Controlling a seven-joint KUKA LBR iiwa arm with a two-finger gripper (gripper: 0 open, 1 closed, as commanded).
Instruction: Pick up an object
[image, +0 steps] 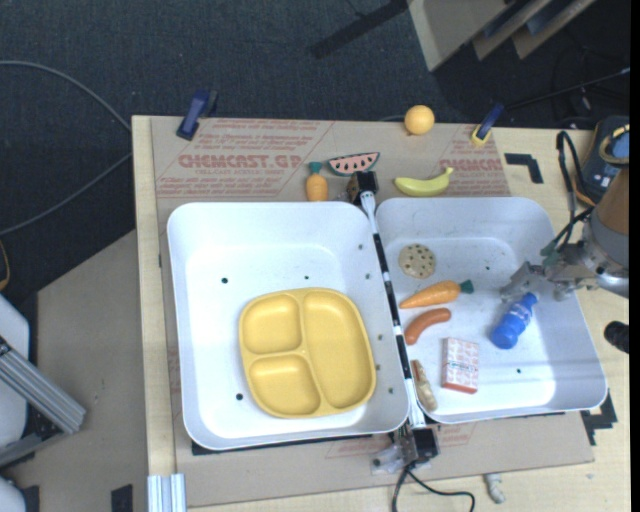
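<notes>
Over right bin (560, 390): claw (545, 283) just above blue bottle (512, 322), finger state can't tell. Bottle lies tilted, right of carrot (432, 294), sausage (427, 323) & pink box (461, 364). Cookie (417, 261) further up-left of bottle.

Bench (250, 150); two white bins (200, 300); toy fruit (423, 183)

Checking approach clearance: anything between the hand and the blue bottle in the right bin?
Nothing visible. The hand sits at the right bin's right side, just above the blue bottle. The carrot, sausage and carton lie off to its left.
</notes>
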